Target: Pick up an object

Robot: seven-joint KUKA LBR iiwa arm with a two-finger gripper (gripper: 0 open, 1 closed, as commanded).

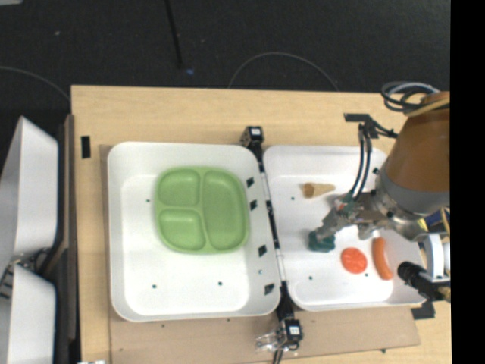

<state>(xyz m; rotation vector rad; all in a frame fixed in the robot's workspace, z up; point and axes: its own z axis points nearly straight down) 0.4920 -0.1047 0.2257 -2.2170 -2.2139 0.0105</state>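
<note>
Camera view: gripper (327,233) directly over teal object (321,242) in right bin (303,290), grip state unclear.

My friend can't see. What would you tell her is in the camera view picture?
A robot arm reaches into the right white bin, its gripper down at a small teal object. Nearby lie an orange ball, an orange stick and a tan piece. The left bin holds a green divided plate.
</note>
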